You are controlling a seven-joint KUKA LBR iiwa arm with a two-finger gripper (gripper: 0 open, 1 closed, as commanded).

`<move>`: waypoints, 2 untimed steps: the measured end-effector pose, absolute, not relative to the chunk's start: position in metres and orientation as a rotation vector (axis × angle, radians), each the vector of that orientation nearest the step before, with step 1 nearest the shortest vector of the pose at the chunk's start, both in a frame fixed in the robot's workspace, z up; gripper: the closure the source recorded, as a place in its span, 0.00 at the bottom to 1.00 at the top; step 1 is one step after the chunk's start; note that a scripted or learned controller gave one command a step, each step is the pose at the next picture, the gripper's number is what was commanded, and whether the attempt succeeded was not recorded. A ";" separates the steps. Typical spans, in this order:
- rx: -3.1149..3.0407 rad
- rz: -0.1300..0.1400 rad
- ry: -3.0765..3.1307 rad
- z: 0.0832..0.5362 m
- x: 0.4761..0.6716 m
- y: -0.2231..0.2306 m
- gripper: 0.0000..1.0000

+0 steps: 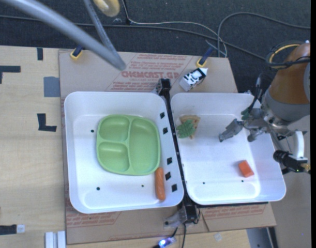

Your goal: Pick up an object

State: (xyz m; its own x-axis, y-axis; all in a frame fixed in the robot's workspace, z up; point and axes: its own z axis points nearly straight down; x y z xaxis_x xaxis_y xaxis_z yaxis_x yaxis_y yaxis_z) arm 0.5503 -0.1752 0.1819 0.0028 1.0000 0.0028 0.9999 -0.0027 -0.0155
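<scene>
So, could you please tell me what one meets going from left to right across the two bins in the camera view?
Green divided plate → orange carrot-like piece → green and tan toy → gripper → small orange block.

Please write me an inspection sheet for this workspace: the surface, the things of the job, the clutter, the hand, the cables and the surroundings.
Surface: two white bins, left bin and right bin, side by side on cardboard.
Job's things: green divided plate and carrot-like piece in the left bin; green-and-tan toy and small orange block in the right.
Clutter: black-and-white figure behind the bins.
Hand: hand over the right bin, holding nothing.
Cables: black cables across the dark floor.
Surroundings: wooden bench.
</scene>
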 end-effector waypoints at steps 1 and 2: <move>-2.219 0.002 -2.222 0.190 0.554 -0.175 0.00; -2.216 0.007 -2.220 0.130 0.561 -0.171 0.00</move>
State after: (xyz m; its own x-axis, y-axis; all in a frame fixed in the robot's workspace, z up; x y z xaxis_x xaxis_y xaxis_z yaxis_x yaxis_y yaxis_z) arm 0.5609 -0.1713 0.1302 -0.0019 1.0000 0.0006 1.0000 0.0019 -0.0065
